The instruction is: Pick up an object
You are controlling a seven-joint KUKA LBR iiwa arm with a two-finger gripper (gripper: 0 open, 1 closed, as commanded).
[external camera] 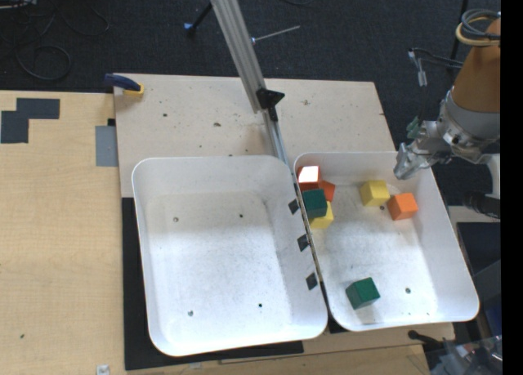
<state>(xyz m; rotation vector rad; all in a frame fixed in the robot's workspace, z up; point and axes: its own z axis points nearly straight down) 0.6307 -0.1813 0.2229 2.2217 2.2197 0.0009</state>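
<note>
Above the right bin's [458, 259] far edge hangs the hand [406, 162].

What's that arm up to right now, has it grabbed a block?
Gripper over right bin's far rim, nothing seen held. Orange block and yellow block nearest. Nothing blocking them.

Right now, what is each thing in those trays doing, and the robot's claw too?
Gripper: above the right bin's far rim, holding nothing visible.
Orange block: lying loose in the right bin.
Yellow block: loose, beside the orange one.
Green block: alone near the front.
Cluster of blocks: piled against the divider.
Left bin: sitting alongside.
</note>
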